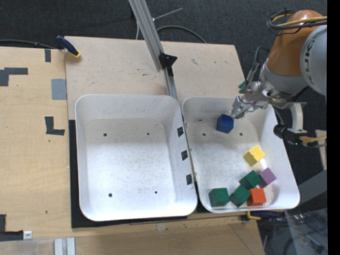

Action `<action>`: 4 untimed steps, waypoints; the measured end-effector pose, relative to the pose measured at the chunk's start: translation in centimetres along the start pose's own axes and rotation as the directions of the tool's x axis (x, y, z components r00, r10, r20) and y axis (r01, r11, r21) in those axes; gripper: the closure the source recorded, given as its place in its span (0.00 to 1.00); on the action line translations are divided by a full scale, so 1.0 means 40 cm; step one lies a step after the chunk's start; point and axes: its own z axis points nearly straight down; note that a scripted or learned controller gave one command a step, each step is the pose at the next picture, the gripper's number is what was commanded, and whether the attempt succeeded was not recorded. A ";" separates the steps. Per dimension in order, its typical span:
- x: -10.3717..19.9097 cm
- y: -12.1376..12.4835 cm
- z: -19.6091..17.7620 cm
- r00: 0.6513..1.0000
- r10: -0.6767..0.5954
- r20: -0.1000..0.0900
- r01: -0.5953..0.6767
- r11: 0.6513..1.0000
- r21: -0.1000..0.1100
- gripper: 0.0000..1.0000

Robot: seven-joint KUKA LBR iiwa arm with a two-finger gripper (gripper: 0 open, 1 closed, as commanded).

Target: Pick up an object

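Hanging over the right bin [276, 126], the claw [237, 111] sat just beside the blue cube [224, 124], perhaps touching its upper corner. Whether it was apart or together could not be told. Yellow, purple, green and orange cubes [249, 185] clustered at the bin's near corner.

We look down from one fixed camera mounted above the tabletop [117, 68], tilted at a slant rather than straight overhead, so the far edge of the scene sits at the top of the frame and the near edge at the bottom. We stand far enough back to take in both white bins whole: the left bin [85, 142] fills the middle of our frame and the right bin [284, 166] lies toward the right. The arm [297, 52] enters from our right side. A slanted metal rail [146, 20] crosses the upper centre.
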 end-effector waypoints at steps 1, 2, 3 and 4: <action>0.132 -0.021 0.019 1.000 -0.001 0.000 0.001 1.000 0.001 1.00; 0.243 -0.037 0.015 1.000 -0.001 0.000 0.001 1.000 0.000 1.00; 0.389 -0.086 0.012 1.000 -0.002 -0.001 0.002 1.000 0.001 1.00; 0.525 -0.121 -0.035 1.000 -0.003 -0.001 0.003 1.000 -0.001 1.00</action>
